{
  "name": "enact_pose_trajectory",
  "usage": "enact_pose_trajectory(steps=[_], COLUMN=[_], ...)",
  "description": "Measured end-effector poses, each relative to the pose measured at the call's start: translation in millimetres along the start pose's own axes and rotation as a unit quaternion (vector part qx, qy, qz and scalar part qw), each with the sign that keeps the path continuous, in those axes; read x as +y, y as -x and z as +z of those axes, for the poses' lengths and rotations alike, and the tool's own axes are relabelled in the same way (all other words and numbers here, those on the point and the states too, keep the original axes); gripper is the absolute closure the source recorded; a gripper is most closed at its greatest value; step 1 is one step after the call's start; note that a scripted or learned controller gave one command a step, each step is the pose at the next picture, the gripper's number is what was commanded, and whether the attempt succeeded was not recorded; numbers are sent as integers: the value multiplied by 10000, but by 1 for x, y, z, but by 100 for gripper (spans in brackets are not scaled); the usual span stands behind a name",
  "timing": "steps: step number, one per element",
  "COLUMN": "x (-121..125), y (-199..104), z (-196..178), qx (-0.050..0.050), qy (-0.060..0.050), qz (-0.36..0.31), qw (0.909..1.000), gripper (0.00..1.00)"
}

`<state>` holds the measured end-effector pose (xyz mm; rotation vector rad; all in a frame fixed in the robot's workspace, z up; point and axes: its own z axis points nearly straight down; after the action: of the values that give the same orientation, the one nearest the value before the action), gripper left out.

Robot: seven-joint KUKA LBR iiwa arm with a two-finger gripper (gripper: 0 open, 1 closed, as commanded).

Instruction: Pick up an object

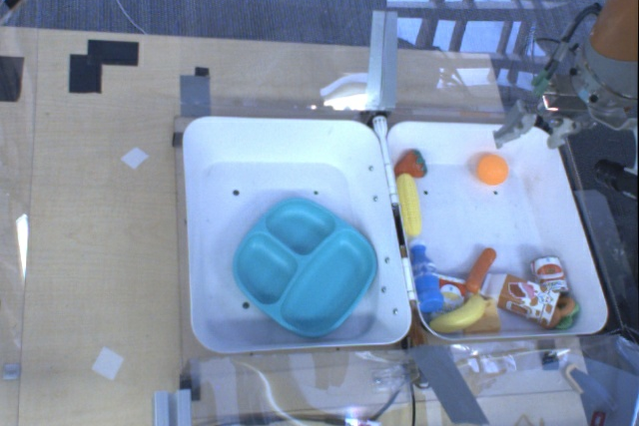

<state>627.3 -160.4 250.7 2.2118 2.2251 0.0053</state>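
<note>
Two bins side by side on the table [90,244]

Left bin [215,314] holds a divided plate [305,264]; right bin [579,244] has a ball [491,170] at 12 o'clock, corn cob [407,205] at 9, banana [464,316] at 6.

I see a blue divided plate [306,264] lying in the left bin [215,145], toward its front right corner.
</note>
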Motion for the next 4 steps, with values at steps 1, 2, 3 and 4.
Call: enact_pose_trajectory(steps=[1, 2, 3, 4], x=[-14, -11, -11, -9], y=[45, 44, 44, 44], z=[125, 111, 111, 99], qx=[-3, -9, -9, -16], qy=[-10, 36, 35, 71], qz=[76, 68, 67, 56], qw=[10000, 10000, 10000, 10000], gripper=[0, 100, 0, 100])
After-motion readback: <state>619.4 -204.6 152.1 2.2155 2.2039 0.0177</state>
